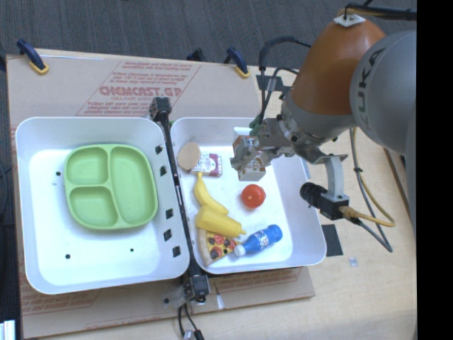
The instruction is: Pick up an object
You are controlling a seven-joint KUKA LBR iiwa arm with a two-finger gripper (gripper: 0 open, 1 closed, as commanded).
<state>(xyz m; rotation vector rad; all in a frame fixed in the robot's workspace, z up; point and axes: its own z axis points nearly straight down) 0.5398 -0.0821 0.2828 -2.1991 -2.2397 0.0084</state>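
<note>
Tool (249,163), grip state unclear, hovers in rt bin just above tomato (253,195).

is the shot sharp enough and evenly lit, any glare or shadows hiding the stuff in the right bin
Camera view: lighting is soft and even, with no strong glare on the white right bin. The tomato, banana and bottle read clearly, only slightly soft. The arm looms large and a bit blurred near the lens, shading the bin's top corner around the pincer, whose detail is hard to make out.

Green divided plate (111,185), left bin (28,246)
</note>
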